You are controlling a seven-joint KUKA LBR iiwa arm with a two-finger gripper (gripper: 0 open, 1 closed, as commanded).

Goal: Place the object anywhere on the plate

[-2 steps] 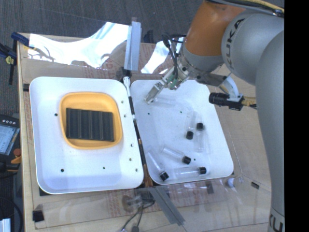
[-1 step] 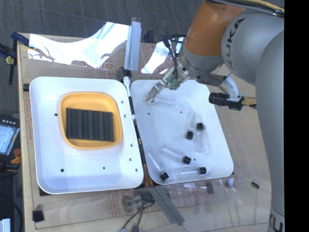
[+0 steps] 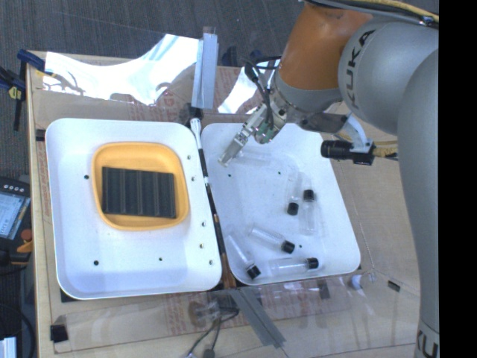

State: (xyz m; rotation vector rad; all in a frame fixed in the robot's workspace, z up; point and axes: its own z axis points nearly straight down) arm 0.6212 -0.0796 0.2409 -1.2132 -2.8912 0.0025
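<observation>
Objects: several clear vials with black caps are seen lying in the right bin, all below the pincer and well apart from it.
Nearest vials: two vials lie in the middle-right part of the bin, below and a little right of the pincer; their black caps are close to each other.
Lower vials: one vial is seen lower, with its cap pointing to the right; another vial lies near the bin's near wall; one more vial lies tilted at the near-left corner, straight below the pincer.
Plate: a yellow plate with a dark ribbed insert is placed in the left bin, to the left of the pincer and a little lower. No vial is seen on it.
Pincer: the pincer is found over the upper-left part of the right bin, just beside the divide between the two bins, pointing down and to the left. Nothing is seen held between its fingers; whether they are open or closed cannot be told.
Arm: the grey arm with the orange band is reached in from the right, above the pincer.
Worktop: both bins are carried side by side on the worktop.
</observation>
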